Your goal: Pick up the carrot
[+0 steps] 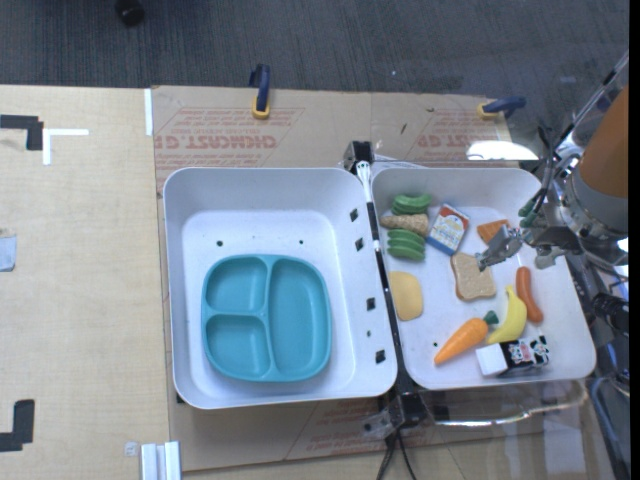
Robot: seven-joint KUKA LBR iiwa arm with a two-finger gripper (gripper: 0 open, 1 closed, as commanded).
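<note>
Over the right bin (575, 298) my claw (497, 255) hangs by the bread (472, 279), grip state unclear; carrot (462, 339) lies nearer the front, touching the banana (510, 318); I risk snagging that instead.

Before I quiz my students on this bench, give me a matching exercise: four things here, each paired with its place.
Things:
1. carrot
2. teal plate
3. banana
4. bread slice

Places:
A. left bin
B. right bin's front, left of the banana
C. just under the claw
D. between carrot and sausage

Pairs: 1-B, 2-A, 3-D, 4-C
</note>
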